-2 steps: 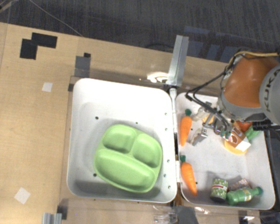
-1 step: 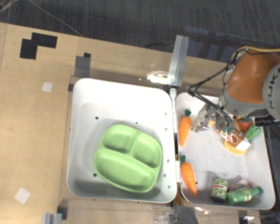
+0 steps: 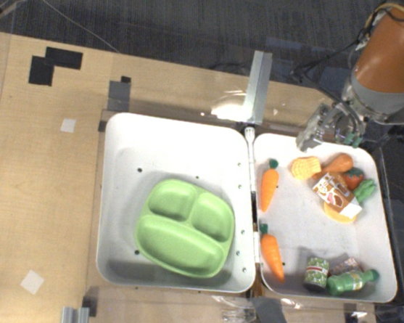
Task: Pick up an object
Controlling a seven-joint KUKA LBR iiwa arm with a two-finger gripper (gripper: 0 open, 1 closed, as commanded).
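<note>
Left shallow white bin (image 3: 112,205) carries a green moulded-plastic divided tray (image 3: 186,227), centre. Right white bin (image 3: 388,253) holds toy food. My metal two-finger gripper (image 3: 328,129) hovers at its far edge, state I can't tell. Small orange plastic carrot (image 3: 267,187) near the divider edge: light, stiff, slick; I'd pinch mid-body.

Two carrots (image 3: 268,189), two bins (image 3: 120,147)

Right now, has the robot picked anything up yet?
Not yet. Nothing looks done: the claw hangs over the right bin's far edge with nothing seen in it. Both carrots, the green bottle and the other toys lie in the bin. The whole pick is left.
</note>
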